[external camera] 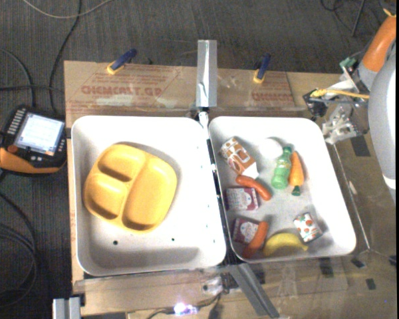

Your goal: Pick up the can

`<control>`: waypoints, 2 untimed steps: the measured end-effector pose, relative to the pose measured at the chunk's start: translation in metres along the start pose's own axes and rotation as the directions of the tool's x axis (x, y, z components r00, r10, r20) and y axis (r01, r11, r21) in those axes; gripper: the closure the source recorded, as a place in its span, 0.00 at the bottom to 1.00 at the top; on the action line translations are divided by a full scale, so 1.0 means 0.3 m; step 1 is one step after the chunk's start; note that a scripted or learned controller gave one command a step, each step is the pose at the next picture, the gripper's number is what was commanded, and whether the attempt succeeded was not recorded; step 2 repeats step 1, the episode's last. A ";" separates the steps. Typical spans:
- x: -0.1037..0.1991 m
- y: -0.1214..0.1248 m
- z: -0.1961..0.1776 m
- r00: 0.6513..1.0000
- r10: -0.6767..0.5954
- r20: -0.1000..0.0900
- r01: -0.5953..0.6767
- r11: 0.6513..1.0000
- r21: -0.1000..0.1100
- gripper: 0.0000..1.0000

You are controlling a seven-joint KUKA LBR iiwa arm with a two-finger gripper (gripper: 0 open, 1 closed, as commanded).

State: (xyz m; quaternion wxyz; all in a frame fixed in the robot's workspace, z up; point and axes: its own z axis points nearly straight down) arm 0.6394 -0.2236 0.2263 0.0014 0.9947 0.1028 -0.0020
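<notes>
The left bin [80, 178] is largely taken up by a yellow tray [131, 187]; bare floor is left along its lower edge and in its upper right corner. The right bin [332, 178] is crowded through its middle. A carton [237, 155], a sausage [254, 186] and two pouches [241, 199] [244, 230] are packed down the left side, the pouches close to the wall. A bottle [282, 167] and a carrot [296, 170] lie side by side, almost touching. A banana [284, 243] and a can [306, 226] are crowded at lower right. Open floor is left along the right wall and in the upper right corner.
</notes>
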 end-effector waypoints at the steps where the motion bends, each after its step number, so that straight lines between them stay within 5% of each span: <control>1: -0.316 -0.064 0.041 1.000 0.006 0.001 -0.006 1.000 0.002 1.00; 2: -0.316 -0.064 0.041 1.000 0.006 0.001 -0.006 1.000 0.002 1.00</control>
